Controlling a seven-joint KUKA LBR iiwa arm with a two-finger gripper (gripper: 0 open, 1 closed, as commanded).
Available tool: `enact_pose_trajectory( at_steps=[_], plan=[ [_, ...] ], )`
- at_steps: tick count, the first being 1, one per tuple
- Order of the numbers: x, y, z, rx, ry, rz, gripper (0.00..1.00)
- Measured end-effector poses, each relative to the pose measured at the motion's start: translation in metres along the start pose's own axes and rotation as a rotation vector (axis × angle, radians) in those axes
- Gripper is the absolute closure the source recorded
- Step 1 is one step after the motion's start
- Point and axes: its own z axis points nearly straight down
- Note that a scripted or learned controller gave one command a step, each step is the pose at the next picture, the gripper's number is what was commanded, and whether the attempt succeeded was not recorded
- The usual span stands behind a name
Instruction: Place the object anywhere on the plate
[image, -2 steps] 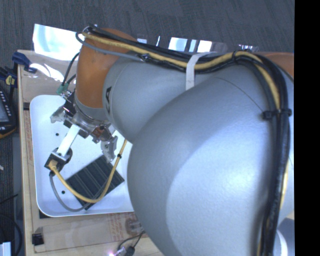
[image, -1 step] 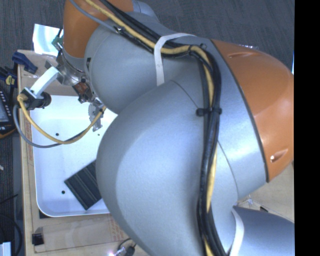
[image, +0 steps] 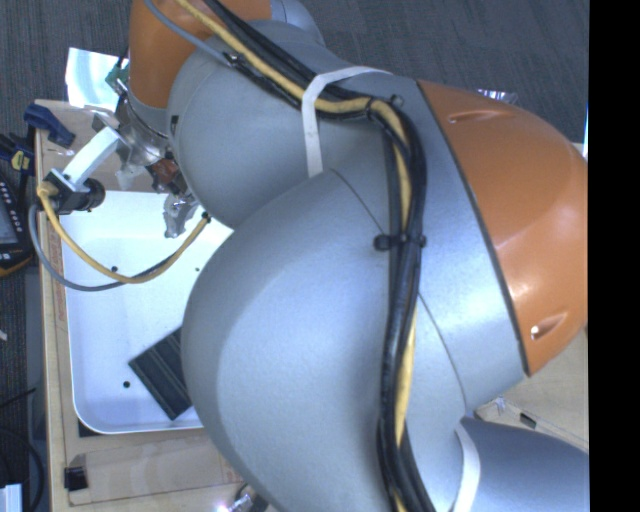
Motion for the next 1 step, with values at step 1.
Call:
enact_pose_trajectory(
  at_steps=[1],
  plan=[
    [-0.0213,-0.0177,-0.0856,0.0,0.0,0.327,1.0]
  ],
)
